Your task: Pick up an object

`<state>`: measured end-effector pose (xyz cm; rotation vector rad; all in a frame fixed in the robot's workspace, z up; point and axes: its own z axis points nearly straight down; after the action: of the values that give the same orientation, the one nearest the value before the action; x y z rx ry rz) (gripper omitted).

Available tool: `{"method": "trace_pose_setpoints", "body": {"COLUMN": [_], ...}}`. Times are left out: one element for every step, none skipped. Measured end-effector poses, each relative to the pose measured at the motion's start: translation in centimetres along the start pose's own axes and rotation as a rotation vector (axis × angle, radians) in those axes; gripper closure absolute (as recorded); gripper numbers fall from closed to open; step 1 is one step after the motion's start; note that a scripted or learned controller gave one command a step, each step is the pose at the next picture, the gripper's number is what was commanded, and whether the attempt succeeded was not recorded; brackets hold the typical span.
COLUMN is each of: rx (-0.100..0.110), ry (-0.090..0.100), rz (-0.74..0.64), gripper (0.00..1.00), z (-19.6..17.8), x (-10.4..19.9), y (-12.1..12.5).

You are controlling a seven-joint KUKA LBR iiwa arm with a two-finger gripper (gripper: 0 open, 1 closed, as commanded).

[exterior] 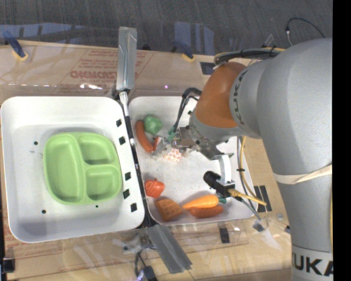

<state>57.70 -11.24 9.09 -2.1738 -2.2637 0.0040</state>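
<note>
Nearest the camera, along the right bin's (245, 218) 6 o'clock rim, lie a brown bread piece (168, 208) and an orange carrot (202, 202), with a red tomato (154, 188) at 7 o'clock. Mid-bin, the gripper (176, 140) points toward 9 o'clock, just beside a small red-and-white checkered item (173, 156); whether it grips anything or how wide it is set, I cannot tell. The grey arm (281, 98) bends in from 3 o'clock, its orange band (217, 98) above the wrist. Farther, at 11 o'clock, sit a sausage (143, 136) and a green vegetable (153, 123). The left bin (17, 127) holds a green divided tray (82, 168)
</note>
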Motion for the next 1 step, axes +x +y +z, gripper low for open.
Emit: {"method": "trace_pose_setpoints", "body": {"rx": [0.003], "ry": [0.0], "rz": [-0.003], "gripper": [1.0], "z": [-0.9], "x": [-0.06], "y": [-0.08]}}
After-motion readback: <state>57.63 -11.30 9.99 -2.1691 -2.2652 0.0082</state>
